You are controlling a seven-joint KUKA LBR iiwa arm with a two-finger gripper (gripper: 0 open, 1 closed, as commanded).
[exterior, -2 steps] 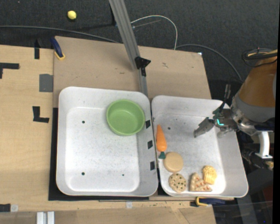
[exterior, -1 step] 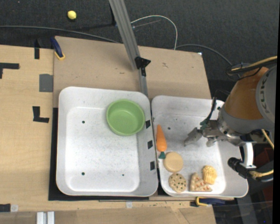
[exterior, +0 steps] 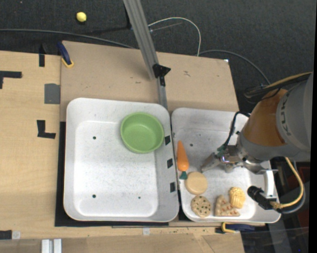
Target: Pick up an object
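The right bin (exterior: pixel 200 125) holds an orange carrot (exterior: pixel 183 156) against its left wall, with a round tan bun (exterior: pixel 196 183) just below it. A brown cookie (exterior: pixel 201 205), a pinkish ridged piece (exterior: pixel 223 207) and a yellow corn cob (exterior: pixel 237 196) lie along the front edge. My gripper (exterior: pixel 209 162) hangs low over the middle of this bin. It is to the right of the carrot and just above the bun, and nothing is visibly held in it. A green bowl (exterior: pixel 142 132) sits in the left bin (exterior: pixel 84 162).
The arm's grey body and orange band (exterior: pixel 267 127) cover the right bin's right side. A metal pole (exterior: pixel 146 40) slants down to the divider between the bins. Cables run behind the bench, and a small yellow ball (exterior: pixel 81 16) lies on the floor far back.
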